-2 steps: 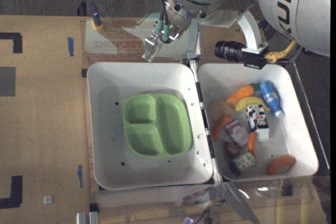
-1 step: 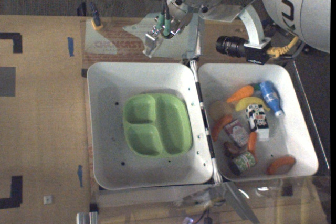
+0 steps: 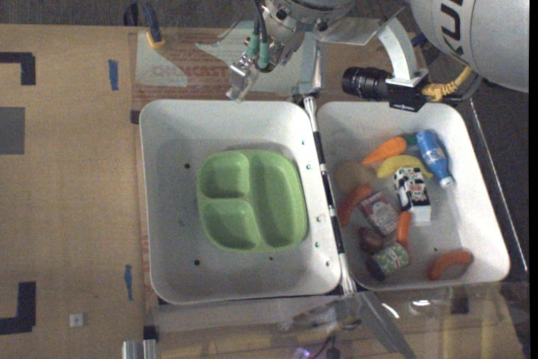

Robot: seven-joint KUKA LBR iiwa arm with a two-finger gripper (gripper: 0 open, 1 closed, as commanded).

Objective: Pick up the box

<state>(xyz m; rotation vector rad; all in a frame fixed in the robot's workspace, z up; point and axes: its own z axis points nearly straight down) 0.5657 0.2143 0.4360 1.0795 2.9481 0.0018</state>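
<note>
Hovering beyond the far rim of the left bin, the hand carried nothing; whether it stood wide or narrow I could not tell. The box, a small carton, lay well off in the right bin, wedged between carrots. A straight descent across its narrow sides would probably have served best.

The box sat packed between carrots and a can; room was open above.
</note>
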